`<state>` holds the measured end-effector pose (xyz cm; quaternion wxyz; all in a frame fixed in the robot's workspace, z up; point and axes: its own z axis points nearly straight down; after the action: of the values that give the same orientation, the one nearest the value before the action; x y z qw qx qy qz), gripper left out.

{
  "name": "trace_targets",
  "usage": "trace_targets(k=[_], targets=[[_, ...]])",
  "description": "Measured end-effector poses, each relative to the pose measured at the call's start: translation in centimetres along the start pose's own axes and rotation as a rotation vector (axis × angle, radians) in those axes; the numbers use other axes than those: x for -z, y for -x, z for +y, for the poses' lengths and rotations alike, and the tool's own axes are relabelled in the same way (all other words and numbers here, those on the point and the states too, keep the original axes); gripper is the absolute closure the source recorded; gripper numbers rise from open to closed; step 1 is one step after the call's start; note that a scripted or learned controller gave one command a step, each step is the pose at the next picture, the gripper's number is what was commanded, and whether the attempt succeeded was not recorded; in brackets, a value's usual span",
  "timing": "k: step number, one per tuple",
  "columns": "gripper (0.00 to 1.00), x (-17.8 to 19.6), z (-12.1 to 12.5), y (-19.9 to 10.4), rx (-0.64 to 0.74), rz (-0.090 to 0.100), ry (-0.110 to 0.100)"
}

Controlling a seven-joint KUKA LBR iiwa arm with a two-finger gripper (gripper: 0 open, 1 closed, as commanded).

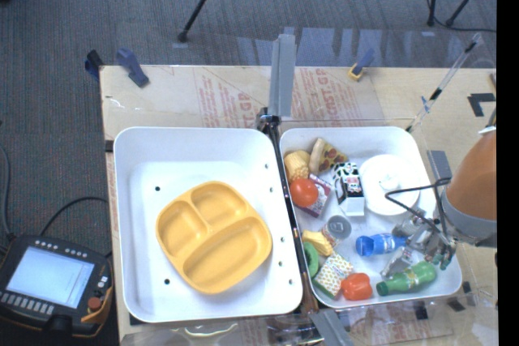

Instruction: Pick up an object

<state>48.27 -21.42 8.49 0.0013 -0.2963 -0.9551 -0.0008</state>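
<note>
The right white bin [405, 135] holds a jumble of small objects. Among them are a red tomato [304, 192], a yellow bun [296, 165], a pizza slice [326, 153], a black-and-white carton [349, 181] and a white round plate [391, 184]. There are also a grey lid [338, 226], a blue bottle [375, 244], a green bottle [408, 279], an orange block [356, 286] and a checkered packet [333, 275]. My gripper [420, 245] hangs low at the bin's right side, just right of the blue bottle and above the green bottle. I see nothing held in it.
The left white bin [138, 150] carries a yellow divided plate [213, 236]. A grey post [281, 77] stands at the back between the bins. A tablet controller [49, 275] lies on the floor at the lower left. Tripod legs stand behind the bench.
</note>
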Motion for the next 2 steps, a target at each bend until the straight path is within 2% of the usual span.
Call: trace_targets(k=[1, 2], targets=[[0.0, -0.2, 4.5, 6.9, -0.162, 0.005, -0.005], [0.0, -0.3, 10.4, 0.5, -0.312, 0.008, -0.007]])
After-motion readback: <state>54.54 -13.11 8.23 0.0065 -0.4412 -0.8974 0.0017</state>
